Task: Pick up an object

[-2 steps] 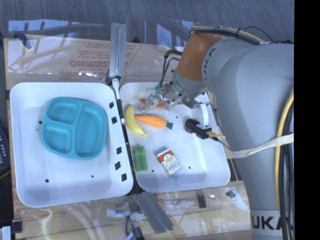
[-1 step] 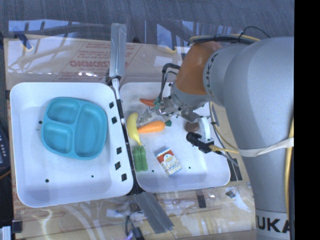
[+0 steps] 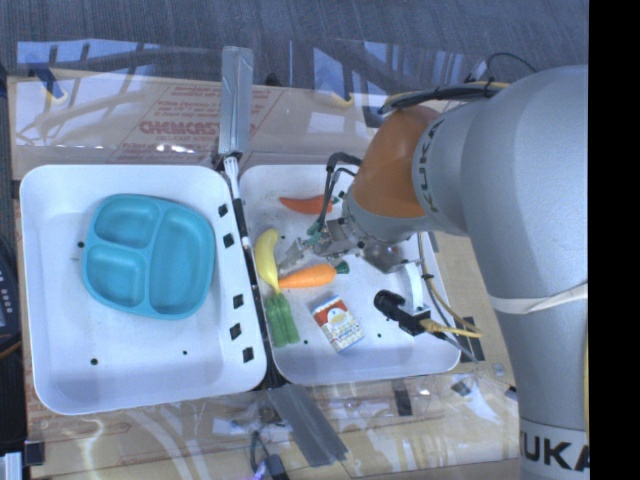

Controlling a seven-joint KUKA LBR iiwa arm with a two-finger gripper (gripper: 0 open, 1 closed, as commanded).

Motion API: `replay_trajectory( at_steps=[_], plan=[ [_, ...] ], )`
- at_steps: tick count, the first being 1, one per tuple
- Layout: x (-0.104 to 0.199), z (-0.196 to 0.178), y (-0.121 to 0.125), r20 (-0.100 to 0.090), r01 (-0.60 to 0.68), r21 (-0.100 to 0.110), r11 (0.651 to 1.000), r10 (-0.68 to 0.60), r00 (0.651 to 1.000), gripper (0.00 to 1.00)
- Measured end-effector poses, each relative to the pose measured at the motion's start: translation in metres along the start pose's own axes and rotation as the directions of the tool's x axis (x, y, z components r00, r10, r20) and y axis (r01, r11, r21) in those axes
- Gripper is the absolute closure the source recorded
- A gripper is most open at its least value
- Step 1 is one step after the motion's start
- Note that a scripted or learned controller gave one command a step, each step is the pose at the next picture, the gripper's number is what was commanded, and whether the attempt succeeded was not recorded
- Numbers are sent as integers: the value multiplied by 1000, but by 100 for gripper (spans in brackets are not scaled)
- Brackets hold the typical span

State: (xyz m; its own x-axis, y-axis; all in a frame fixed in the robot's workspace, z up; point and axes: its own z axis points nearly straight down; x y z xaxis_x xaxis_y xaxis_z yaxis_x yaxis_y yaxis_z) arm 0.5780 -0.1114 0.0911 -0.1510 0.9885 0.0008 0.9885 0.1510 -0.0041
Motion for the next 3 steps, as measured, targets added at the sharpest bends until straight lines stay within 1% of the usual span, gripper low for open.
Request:
replay_trajectory(
  at_steps=[1, 2, 3],
  plan=[
    [2, 0, -28, 0, 1, 0, 1000, -1, 1000, 0],
    [7, 0, -86, -1, -31, -1, 1000, 31, 1000, 0],
    [21, 0, -100, -1, -53, -1, 999, 53, 999, 0]
  ],
)
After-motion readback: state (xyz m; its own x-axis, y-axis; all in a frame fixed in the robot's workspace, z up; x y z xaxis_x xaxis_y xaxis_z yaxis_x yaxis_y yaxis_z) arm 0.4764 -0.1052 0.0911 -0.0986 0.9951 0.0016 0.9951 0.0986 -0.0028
